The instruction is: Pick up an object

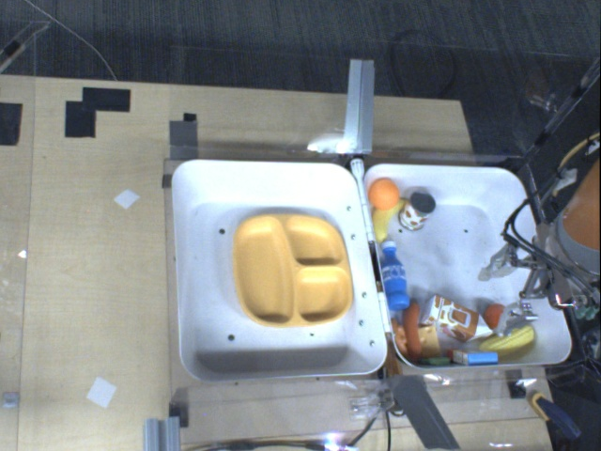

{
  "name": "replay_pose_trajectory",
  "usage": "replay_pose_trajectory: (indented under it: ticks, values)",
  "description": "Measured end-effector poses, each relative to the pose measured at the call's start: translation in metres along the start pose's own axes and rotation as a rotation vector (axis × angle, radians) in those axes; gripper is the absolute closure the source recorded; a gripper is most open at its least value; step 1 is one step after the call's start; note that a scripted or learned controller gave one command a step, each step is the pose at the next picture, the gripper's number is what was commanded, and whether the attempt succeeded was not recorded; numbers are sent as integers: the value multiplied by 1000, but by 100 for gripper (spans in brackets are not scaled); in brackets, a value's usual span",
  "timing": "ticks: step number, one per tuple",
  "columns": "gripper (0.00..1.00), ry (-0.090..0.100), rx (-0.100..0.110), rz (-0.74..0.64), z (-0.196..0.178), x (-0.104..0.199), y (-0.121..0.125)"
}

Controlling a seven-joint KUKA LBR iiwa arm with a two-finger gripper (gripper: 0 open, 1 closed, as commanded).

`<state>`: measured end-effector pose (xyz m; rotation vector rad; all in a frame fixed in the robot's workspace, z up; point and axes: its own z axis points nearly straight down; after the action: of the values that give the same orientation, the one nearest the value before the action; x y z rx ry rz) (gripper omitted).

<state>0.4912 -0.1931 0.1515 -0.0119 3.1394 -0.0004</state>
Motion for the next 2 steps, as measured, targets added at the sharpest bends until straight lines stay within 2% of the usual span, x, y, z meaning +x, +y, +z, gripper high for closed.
replay_pose_trajectory:
  ticks: [1, 2]
  values:
    - [0, -15, 3, 33, 61, -121, -3]
    - [100, -26, 5, 27, 47, -124, -2]
